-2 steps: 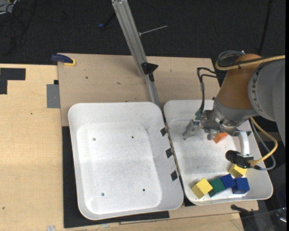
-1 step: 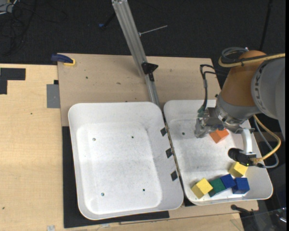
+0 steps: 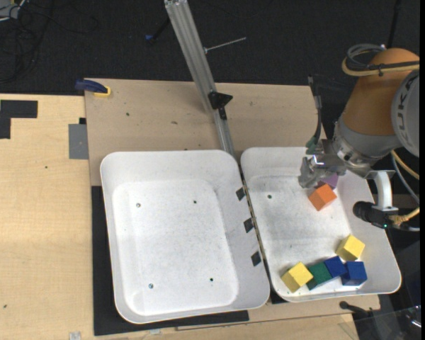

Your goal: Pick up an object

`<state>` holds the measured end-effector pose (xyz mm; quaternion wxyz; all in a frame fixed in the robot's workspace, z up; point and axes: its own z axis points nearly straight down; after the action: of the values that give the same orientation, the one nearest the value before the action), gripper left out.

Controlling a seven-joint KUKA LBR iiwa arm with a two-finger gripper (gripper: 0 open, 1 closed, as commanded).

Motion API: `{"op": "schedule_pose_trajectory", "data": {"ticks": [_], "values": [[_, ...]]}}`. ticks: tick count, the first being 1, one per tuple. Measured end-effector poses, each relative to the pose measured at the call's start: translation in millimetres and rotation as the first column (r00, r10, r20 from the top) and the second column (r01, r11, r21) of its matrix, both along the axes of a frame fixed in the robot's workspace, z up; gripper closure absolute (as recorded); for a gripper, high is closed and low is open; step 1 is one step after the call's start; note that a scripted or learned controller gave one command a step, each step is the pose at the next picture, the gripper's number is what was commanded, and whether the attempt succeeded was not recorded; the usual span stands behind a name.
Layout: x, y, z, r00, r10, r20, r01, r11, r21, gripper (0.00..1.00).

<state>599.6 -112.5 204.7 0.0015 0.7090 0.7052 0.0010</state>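
Metal two-finger tool (image 3: 313, 173) hung over right shallow white bin (image 3: 283, 222), directly above small orange cube (image 3: 323, 196); cube apparently touched tool tip, grasp state undeterminable. Yellow, green, blue cubes (image 3: 326, 269) clustered near bin's front corner.

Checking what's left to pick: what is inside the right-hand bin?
The right bin holds an orange cube just below the gripper, plus two yellow cubes, a green cube and blue cubes. The arm covers part of the far corner.
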Motion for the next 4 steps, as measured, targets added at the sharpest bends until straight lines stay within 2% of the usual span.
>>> {"op": "schedule_pose_trajectory", "data": {"ticks": [1,2,3,4], "values": [[0.5,-1.6,44.5,1.000,0.005,-0.001,-0.005,1.000,0.000,1.00],[8.3,41.8,45.7,1.000,0.009,-0.005,-0.009,1.000,0.002,1.00],[19.3,85.3,31.7,1.000,0.009,-0.007,-0.009,1.000,0.002,1.00],[22.2,138.9,29.9,1.000,0.009,-0.006,-0.009,1.000,0.003,1.00]]}}
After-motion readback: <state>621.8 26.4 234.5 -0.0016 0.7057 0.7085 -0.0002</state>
